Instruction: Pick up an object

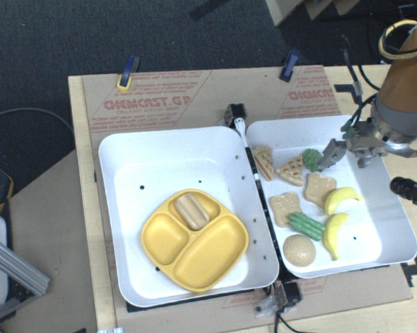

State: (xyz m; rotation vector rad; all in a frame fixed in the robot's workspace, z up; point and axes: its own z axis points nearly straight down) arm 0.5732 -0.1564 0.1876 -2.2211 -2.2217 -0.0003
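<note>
The right bin (399, 245) holds several toy foods. A green broccoli (311, 158) lies near the middle, with a pizza slice (291, 170) and a ridged wafer (264, 163) to its left. Below are a tan toast piece (317, 188), a cracker (285, 207), two yellow bananas (341, 198) (334, 233), a green pickle (307, 226) and a round bun (298, 250). My gripper (341, 163) hovers just right of the broccoli, open, with nothing between its fingers. One grey finger (330, 155) points down-left toward the broccoli.
The left bin (123, 168) holds a yellow divided plate (208, 258) with a tan sausage roll (192, 212) in its top compartment. A black divider (251, 168) runs between the bins. Blue clamps (126, 73) (289, 65) hold the cardboard at the back.
</note>
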